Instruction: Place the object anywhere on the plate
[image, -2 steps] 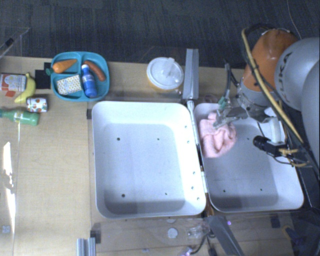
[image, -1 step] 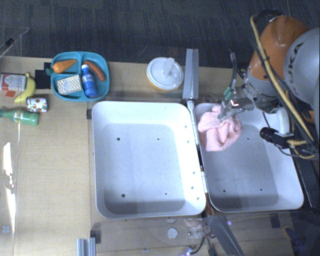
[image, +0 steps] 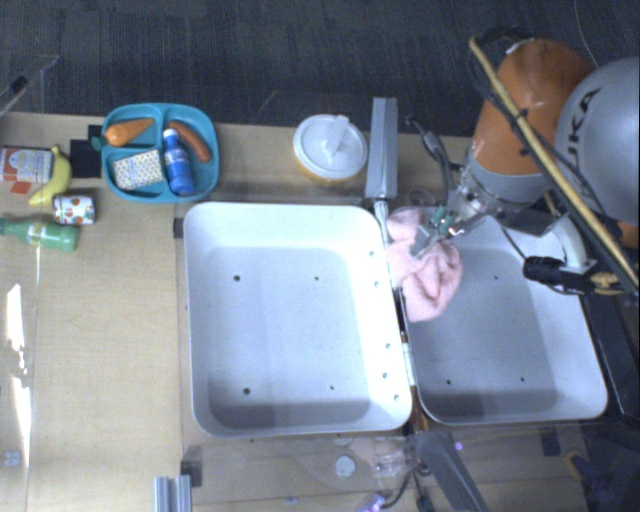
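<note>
— How will the cloth (image: 428, 272) handle, we think?

— Soft and light, we judge — it will sag and fold, not slip, and it cannot break. We would pinch it at the raised bunch on top, where the folds are thick.

— And its look?

— Pink, fuzzy, crumpled into a lump. It lies in the right bin (image: 520, 395), against the divider (image: 381, 150), its upper edge spilling over the rim.

— The gripper (image: 443, 226)?

— It sits at the top of the cloth, touching it. Open or closed, we cannot tell. No plate is sure to us; only a yellow lidded dish (image: 330, 148) left of the divider.
</note>
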